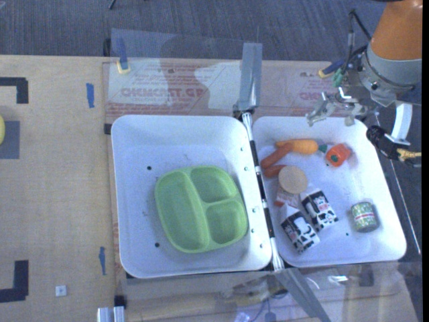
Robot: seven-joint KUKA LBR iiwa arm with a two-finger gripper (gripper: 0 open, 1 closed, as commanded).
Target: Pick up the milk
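Two boxy cow-print milk cartons (309,221) lying just below round tan lid (293,178), right bin (385,243). Metal gripper (333,107) above carrot (297,146); finger gap maybe open, cannot tell.

Two white bins sat side by side: a left bin (127,180) and a right bin (385,200). One green divided plate (201,208) occupied the left bin. The right bin contained two milk cartons (299,231) (320,210), one carrot (297,146), one sausage (275,157), one orange pepper-like item (338,154), one round tan-topped item (293,180) and one green-labelled can (364,216).
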